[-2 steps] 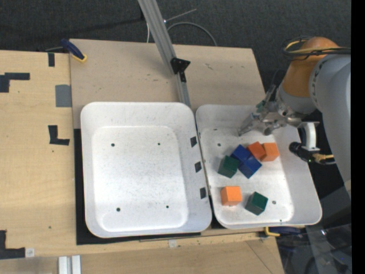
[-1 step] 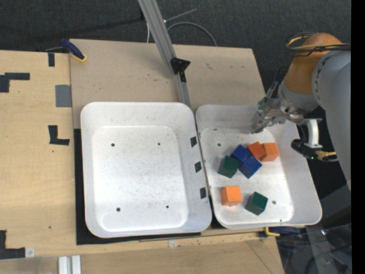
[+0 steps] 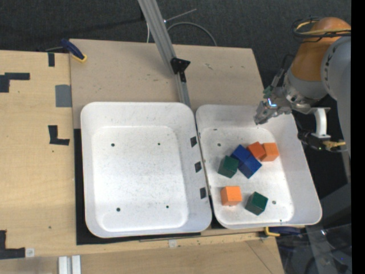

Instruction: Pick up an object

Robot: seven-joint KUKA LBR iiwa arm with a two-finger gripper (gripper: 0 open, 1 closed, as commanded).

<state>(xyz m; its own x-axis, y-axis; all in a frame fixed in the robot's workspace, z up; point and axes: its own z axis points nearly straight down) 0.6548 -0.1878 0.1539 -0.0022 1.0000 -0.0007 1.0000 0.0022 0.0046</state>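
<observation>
Above, we see the gripper [image 3: 263, 116] at the right bin's [image 3: 302, 170] far rim.
Whether its fingers are parted, we cannot tell; blue cube [image 3: 247, 161] lies below.

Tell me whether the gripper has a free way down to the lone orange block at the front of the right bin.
Probably yes: the orange block lies apart from its neighbours, uncovered, while the gripper hangs over the bin's far rim.

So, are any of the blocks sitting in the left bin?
No, all the blocks, such as the blue block and the lone orange block, lie in the right bin.
</observation>
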